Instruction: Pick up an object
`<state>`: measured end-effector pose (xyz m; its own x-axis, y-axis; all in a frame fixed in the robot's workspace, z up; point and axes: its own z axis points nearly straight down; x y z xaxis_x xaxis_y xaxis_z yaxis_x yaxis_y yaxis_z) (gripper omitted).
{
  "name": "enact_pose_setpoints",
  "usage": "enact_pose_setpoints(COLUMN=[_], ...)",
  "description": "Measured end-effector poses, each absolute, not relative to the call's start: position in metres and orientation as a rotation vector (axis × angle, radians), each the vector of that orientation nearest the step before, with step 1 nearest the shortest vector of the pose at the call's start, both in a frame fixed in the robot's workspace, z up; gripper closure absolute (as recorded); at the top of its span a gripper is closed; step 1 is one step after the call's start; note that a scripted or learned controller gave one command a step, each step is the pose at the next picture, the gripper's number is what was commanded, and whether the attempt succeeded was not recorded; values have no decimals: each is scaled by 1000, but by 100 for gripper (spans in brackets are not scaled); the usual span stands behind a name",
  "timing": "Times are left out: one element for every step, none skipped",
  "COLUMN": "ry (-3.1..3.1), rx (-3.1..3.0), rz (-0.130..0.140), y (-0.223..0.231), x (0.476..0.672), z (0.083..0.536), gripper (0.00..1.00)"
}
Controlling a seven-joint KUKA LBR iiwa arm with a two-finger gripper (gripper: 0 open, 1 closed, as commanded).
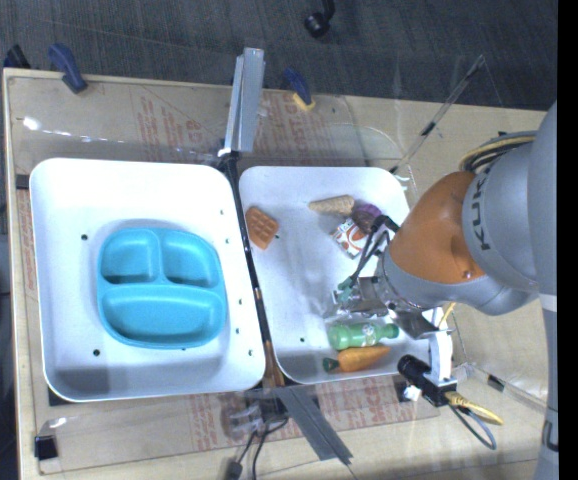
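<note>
My gripper (354, 308) hangs low over the right bin's (294, 268) lower right part, under the grey arm and its orange band. Just beneath it lies a green bottle-shaped toy (361, 336), and below that an orange carrot (361, 359) with a green tip. Further up the bin rest a brown waffle-like piece (261, 227), a tan cone (331, 206), a purple item (369, 214) and a red and white item (350, 235). The arm hides part of the bin's right side.
The left bin (59, 268) holds a blue divided tray (162, 285). A raised rail (241, 103) runs between the bins at the top. Blue clamps (67, 68) sit on the bench's far edge. Cables and a black fitting (424, 380) lie near the lower right.
</note>
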<state>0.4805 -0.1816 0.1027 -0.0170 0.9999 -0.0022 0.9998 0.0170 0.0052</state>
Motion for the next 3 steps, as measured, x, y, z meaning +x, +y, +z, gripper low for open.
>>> enact_pose_setpoints(ry=[2231, 2231, 2231], rx=[2211, 2212, 2212], rz=[1, 0, 1], y=[-162, -163, -183], x=[505, 504, 478], z=[205, 205, 92], gripper=[100, 0, 0])
